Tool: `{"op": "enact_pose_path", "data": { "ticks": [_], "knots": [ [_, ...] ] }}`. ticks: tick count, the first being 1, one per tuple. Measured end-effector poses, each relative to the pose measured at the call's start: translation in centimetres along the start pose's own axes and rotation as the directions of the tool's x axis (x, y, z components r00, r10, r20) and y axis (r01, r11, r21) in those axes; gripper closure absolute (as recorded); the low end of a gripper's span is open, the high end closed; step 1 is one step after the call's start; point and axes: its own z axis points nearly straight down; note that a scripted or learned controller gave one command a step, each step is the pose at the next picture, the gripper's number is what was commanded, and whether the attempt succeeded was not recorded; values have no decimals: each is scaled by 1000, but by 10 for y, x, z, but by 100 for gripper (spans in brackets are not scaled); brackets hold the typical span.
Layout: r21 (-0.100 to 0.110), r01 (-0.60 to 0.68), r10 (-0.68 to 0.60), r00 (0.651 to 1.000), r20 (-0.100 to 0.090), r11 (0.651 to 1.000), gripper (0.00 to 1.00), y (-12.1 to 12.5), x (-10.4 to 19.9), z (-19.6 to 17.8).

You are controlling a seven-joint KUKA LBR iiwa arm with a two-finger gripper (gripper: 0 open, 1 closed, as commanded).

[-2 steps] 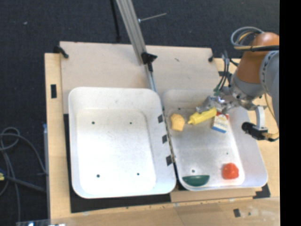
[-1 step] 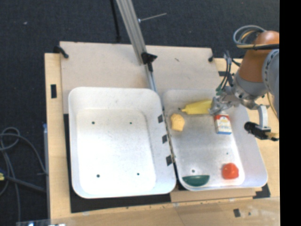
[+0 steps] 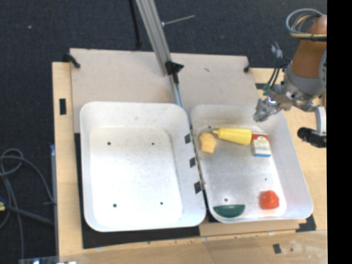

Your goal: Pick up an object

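The bench (image 3: 66, 147) is taking up most of the floor here, with a pale board (image 3: 121, 76) lying across its back half and a slanted metal rail (image 3: 157, 34) rising over it. Two white bins are sitting side by side on top. The left bin (image 3: 99, 120) is showing its speckled white floor. The right bin (image 3: 291, 164) is holding everything: a yellow bottle (image 3: 234, 136) is lying on its side near the back, its tip pointing left toward a small tan lump (image 3: 207, 142) just beside the divider. A little carton (image 3: 260, 146) with red and blue on it is sitting just to the right of the bottle, touching or nearly so. Toward the front, a red ball (image 3: 269, 200) is resting near the right corner, and a dark green bowl (image 3: 229, 209) is sitting against the front rim.

The arm (image 3: 308, 59) is reaching in from the right, and its gripper (image 3: 263, 111) is hanging over the back right corner of that bin, above and apart from the carton. Nothing is sitting between its tips; how far they are spread I cannot tell from here.
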Motion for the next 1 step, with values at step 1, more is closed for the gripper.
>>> {"op": "enact_pose_path", "data": {
  "ticks": [1],
  "knots": [
    [0,3,-3,1000,0,1000,100,2,-2,-55]
  ]
}}
